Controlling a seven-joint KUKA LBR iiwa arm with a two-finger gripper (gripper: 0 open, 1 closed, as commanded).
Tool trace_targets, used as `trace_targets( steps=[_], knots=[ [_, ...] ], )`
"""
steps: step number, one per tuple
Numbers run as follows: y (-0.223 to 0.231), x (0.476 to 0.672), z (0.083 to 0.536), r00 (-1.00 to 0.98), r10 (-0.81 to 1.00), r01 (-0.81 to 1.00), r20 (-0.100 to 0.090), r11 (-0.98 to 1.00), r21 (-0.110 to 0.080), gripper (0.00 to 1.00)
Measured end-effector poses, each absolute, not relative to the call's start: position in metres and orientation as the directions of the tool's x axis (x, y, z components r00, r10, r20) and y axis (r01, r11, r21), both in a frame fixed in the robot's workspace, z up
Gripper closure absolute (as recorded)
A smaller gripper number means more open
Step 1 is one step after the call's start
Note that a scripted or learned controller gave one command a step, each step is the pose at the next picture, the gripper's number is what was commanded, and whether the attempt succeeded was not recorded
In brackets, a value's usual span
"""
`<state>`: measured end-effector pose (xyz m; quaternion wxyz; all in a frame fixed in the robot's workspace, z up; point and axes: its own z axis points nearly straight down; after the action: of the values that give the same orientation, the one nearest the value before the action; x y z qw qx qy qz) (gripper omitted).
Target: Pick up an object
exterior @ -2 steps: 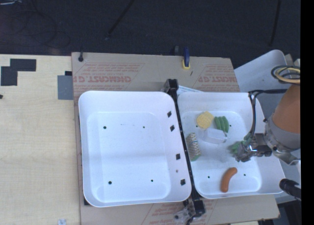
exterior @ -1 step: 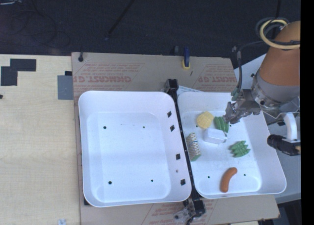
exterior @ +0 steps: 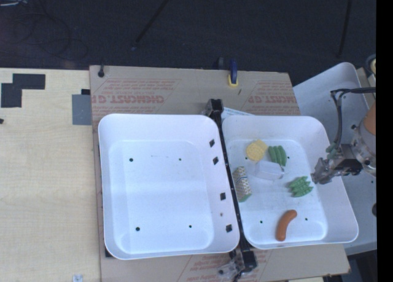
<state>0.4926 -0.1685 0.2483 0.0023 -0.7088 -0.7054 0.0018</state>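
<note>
The right bin [exterior: 334, 225] holds several small objects. A yellow corn piece [exterior: 256, 150] and a dark green pod [exterior: 277, 155] lie at the back. A clear plastic piece [exterior: 269, 170] sits just in front of them. A grey mesh roll [exterior: 241, 184] rests by the left wall. A leafy green toy [exterior: 300, 186] lies right of centre, and an orange sausage [exterior: 285, 225] lies near the front. My gripper [exterior: 322, 175] hangs over the bin's right rim, just right of the leafy toy, with nothing visibly held.
The left bin [exterior: 113, 152] stands beside the right one, joined by a black divider with clips [exterior: 222, 170]. Both rest on a cardboard sheet [exterior: 159, 90] on the wooden bench. A cable stand [exterior: 339, 115] rises at the right.
</note>
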Motion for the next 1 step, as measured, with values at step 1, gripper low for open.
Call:
trace_targets(
  steps=[1],
  knots=[
    [-0.1671,0.4740,0.1654,0.000,1.000,1.000,0.003,0.000,-0.008,1.00]
  ],
)
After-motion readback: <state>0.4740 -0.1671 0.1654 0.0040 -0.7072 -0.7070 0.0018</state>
